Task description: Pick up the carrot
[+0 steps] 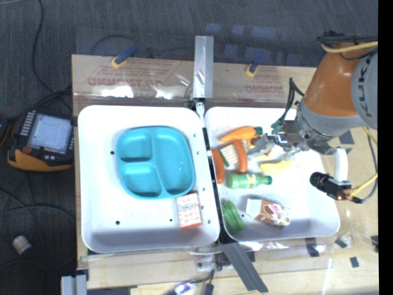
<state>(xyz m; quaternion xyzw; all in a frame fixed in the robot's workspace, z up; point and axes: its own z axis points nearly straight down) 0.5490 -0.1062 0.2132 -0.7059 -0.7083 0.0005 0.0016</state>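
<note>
You saw carrot (238, 133) lying near top-left corner of right bin (319, 223), above green bottle (247, 180). Claw (268, 144) hovered just right of carrot; open or closed, can't tell.

carrot (238, 133): orange, with a green end
bottle (247, 180): green, with a paler label
banana (276, 165): yellow
divided plate (155, 161): light blue
small box (189, 211): white and orange-red print
carton (272, 213): brown and white, with a picture
bins (98, 226): white
arm (336, 97): orange band, grey body
bench (147, 72): pale brown
</note>
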